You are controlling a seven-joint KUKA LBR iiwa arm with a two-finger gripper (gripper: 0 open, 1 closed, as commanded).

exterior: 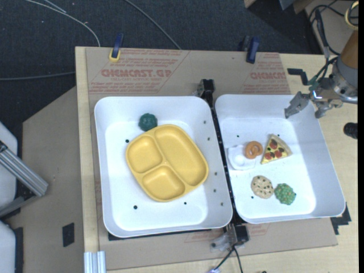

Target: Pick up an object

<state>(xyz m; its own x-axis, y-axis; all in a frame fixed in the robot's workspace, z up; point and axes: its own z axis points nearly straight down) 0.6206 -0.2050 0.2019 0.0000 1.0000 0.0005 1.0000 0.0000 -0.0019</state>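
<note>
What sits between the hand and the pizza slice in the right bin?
Nothing visible. The hand is over the right bin's upper right corner, and bare white floor separates it from the pizza slice; the donut lies beyond the slice.

Two clamps, a yellow-and-blue one [116, 48] and a blue one [252, 49], are gripping the table's [85, 152] far edge; cables [68, 16] are trailing across the dark floor [170, 10] beyond.

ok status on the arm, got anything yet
Gripper open, nothing in it, over right bin's far edge. Pizza slice, donut, cookie, broccoli all lying in bin. Nothing in the way.
</note>
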